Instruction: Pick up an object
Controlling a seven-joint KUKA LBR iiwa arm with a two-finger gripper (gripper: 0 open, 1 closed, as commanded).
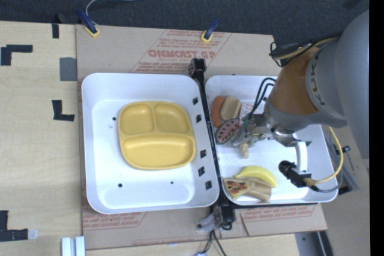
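At centre right of the frame, the robot's hand [247, 136] hangs low over small toy foods in the right white bin [312, 193]; its grip cannot be told. Crowded pieces, like the ridged red slice [227, 130], may slip aside.

- Bun-like toy food [228, 108]: tan w/ orange edge, upper-left corner of right bin [312, 204], lying flat.
- Round red-brown slice w/ pale seeds [227, 130]: just below bun, tilted.
- Yellow banana [258, 175]: curved, near bin's front wall.
- Pizza-like slice [240, 187]: red topping, touching banana's lower left.
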